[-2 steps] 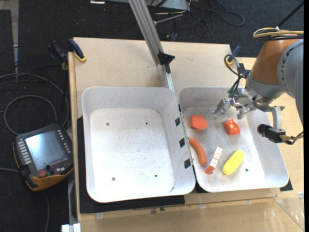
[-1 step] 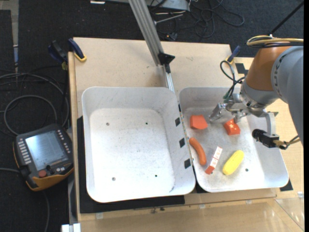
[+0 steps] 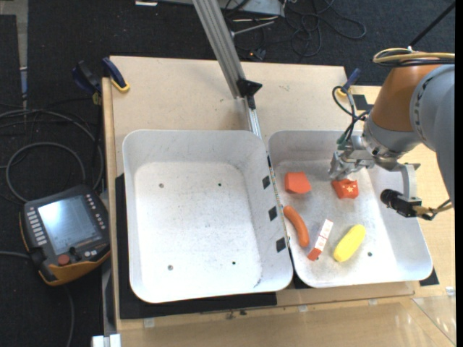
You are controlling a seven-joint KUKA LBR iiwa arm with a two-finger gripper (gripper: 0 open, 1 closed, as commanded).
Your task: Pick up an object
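Observation:
In the right bin [image 3: 405, 262] lie several small objects: an orange block [image 3: 297, 183], a red cube with a yellow mark [image 3: 346, 188], an orange sausage-shaped piece [image 3: 296, 225], a white and red stick [image 3: 320, 238] and a yellow lemon-shaped piece [image 3: 349, 243]. My gripper [image 3: 343, 169] hangs low over the bin's back part, directly above and just behind the red cube. The fingers point down at the cube's top left edge. I see nothing between them.
The left bin [image 3: 192, 215] sits beside the right one, sharing a middle wall. A slanted metal rail [image 3: 221, 38] runs from the top down to the bins' junction. A teach pendant [image 3: 65, 230] lies off the bench at left.

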